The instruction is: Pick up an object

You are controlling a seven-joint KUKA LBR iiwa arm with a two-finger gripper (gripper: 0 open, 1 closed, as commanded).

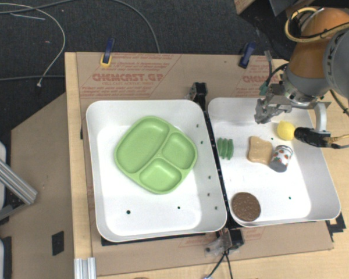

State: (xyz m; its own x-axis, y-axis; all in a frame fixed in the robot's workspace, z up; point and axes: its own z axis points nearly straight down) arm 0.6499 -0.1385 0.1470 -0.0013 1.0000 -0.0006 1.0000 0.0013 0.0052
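Note:
My gripper (266, 113) hangs over the back part of the right bin (314, 202), pointing down, with nothing seen between its fingers. A yellow ball (285, 130) lies just right of it. In front of the gripper are a tan bread-like piece (259, 149) and a small grey-and-red can (280, 157) side by side. A green ridged piece (225, 148) lies by the bin's left wall. A brown round disc (245, 206) sits at the bin's front left corner.
The left bin (104, 202) holds a green three-compartment plate (156, 154). A black divider (212, 150) runs between the bins. Blue clamps (108, 52) hold the cardboard base at the back. Cables trail from the arm over the right bin's right side.

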